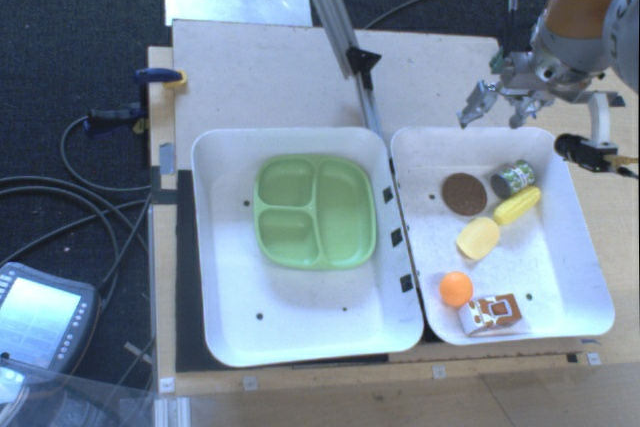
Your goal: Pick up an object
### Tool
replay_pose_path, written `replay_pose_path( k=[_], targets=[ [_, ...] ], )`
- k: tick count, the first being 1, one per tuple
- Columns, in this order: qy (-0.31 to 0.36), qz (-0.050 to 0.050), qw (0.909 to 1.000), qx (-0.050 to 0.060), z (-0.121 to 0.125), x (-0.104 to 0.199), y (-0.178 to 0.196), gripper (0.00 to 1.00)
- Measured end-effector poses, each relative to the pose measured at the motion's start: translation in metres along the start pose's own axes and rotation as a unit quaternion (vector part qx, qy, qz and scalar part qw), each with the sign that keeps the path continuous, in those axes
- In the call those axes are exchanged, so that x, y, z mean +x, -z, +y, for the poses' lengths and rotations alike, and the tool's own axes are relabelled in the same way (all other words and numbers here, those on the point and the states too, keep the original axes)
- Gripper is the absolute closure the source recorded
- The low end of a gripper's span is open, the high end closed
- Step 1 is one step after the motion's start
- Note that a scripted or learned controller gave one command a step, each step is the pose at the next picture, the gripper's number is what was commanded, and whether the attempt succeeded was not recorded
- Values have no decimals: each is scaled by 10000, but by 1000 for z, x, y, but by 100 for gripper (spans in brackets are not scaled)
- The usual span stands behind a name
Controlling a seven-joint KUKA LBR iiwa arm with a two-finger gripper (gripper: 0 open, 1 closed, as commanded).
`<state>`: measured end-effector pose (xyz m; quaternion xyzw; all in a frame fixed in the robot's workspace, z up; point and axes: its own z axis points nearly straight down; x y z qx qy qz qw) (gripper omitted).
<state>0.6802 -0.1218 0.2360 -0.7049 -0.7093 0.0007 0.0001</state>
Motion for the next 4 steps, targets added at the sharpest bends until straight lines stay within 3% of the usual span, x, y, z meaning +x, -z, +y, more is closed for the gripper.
replay_pose_path(
  k=[2, 3, 4],
  targets=[
    [-22, 3, 10000, 7, -6, 1, -106, 0],
    [-19, -1, 10000, -30, -3, 1, -91, 100],
    [-1, 1, 10000, -43, 1, 3, -46, 100]
  ],
)
